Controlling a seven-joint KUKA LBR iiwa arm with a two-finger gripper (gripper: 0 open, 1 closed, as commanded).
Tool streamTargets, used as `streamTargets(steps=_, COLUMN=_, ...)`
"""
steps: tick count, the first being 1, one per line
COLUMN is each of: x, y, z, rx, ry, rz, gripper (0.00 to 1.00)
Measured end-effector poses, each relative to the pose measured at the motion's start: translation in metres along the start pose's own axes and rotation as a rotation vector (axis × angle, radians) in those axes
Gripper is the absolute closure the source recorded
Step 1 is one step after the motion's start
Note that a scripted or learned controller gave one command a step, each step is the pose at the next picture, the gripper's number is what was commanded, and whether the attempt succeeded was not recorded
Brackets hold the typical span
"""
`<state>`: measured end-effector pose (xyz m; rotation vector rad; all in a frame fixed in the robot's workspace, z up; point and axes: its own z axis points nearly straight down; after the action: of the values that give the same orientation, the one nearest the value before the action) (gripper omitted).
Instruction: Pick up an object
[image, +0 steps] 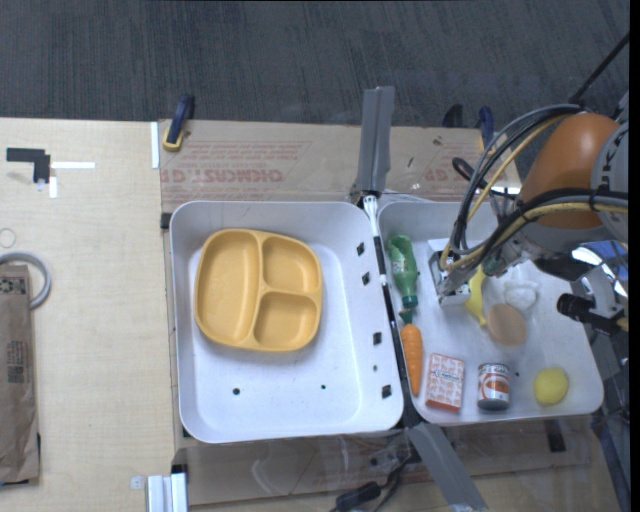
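1. The tool (452, 283) hangs low in the right bin (585, 390), at its upper left part. Cables and the orange wrist cover it from above, so it cannot be told if it is released or clenched, and nothing can be seen grasped in it.
2. The task names no special object, so the nearest ones matter most. Just to the right of the tool lies a yellow banana (478, 297), partly hidden behind it, almost touching.
3. A little further right and toward the near side of the tool lies a brown egg-shaped thing (507, 325), smooth and round, beside something pale and soft-looking that is hard to name.
4. To the left of the tool lies a green bottle (403, 268). Its long axis runs from far to near, along the bin wall. Below it an orange carrot (411, 357) lies in the same direction, slim and tapered.
5. Well in front of the tool, near the front rim, are a flat printed box (445, 382), a small can (493, 386) standing upright with a shiny top, and a round yellow lemon (551, 386).
6. Far to the left of the tool, in the left bin (200, 400), rests a yellow plastic divided plate (258, 290) with three compartments.
7. In judgement, the banana is the closest target; only a short shift right seems needed.
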<state>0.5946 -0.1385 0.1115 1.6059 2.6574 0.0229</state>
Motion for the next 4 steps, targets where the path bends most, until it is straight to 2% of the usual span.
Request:
streamTargets(steps=1, x=-0.048, y=0.028, z=-0.040, rx=0.030, ry=0.019, rz=0.010, gripper=0.00)
streamTargets(steps=2, x=-0.033, y=0.025, z=0.000, rx=0.016, ry=0.009, rz=-0.011, gripper=0.00)
streamTargets(steps=3, x=-0.033, y=0.027, z=-0.011, rx=0.010, ry=0.007, rz=-0.010, gripper=1.00)
streamTargets(steps=4, x=0.046, y=0.058, z=-0.115, rx=0.030, ry=0.022, rz=-0.036, gripper=1.00)
